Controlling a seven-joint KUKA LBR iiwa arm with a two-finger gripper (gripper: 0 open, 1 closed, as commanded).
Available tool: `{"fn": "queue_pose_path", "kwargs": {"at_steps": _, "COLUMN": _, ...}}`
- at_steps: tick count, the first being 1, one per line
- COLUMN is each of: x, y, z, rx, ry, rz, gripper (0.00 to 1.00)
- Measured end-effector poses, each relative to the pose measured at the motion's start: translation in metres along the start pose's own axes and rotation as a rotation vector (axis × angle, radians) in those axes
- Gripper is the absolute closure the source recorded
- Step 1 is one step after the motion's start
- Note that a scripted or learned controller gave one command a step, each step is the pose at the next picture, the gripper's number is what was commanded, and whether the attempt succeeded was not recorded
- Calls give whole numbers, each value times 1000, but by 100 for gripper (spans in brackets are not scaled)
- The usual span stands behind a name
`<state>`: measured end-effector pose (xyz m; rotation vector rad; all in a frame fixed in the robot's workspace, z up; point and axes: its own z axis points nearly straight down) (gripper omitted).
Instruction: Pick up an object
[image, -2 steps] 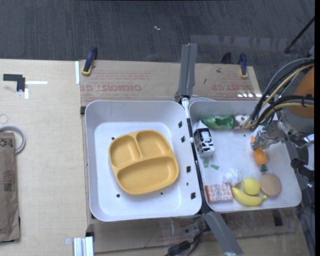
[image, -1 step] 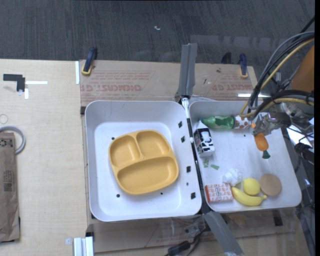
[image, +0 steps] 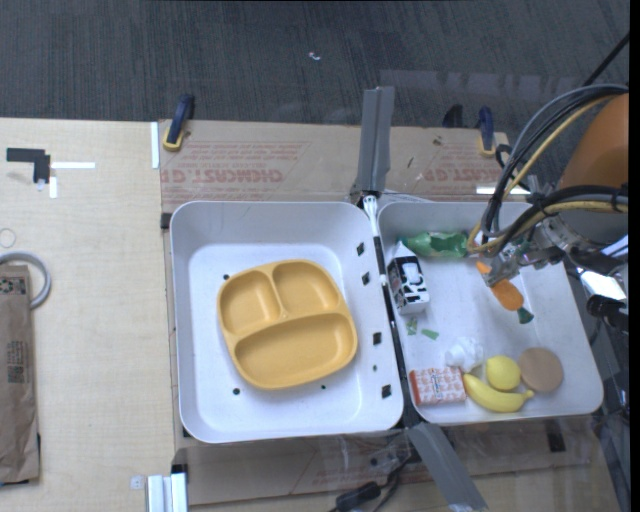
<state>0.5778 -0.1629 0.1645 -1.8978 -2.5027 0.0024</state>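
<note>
Orange carrot (image: 509, 295) just below gripper (image: 497, 266), possibly touching.

We see bright, even overhead light; soft shadows ring the yellow plate (image: 288, 323), and detail looks slightly soft.

**Plastic, Board and Cable on the Bench**

Two white bins (image: 190, 330) of smooth moulded plastic with a faint sheen. Inside the left one, a matt yellow plastic divided plate (image: 288, 323). At the right, a glossy yellow banana (image: 495, 396) and lemon (image: 502, 372), a matt brown round disc (image: 541, 369), a crinkled green wrapper (image: 437, 243), a printed red-and-white carton (image: 437, 386). Underneath, brown corrugated cardboard (image: 270, 165) with red print on pale, matt wood-grain bench top (image: 90, 260). Black rubbery cables (image: 545, 120) beside the arm's smooth orange band (image: 607, 145).
</note>
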Motion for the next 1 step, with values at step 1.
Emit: {"fn": "queue_pose_path", "kwargs": {"at_steps": 1, "x": -25, "y": -22, "z": -27, "rx": -2, "ry": -2, "rz": -18, "gripper": 100}}
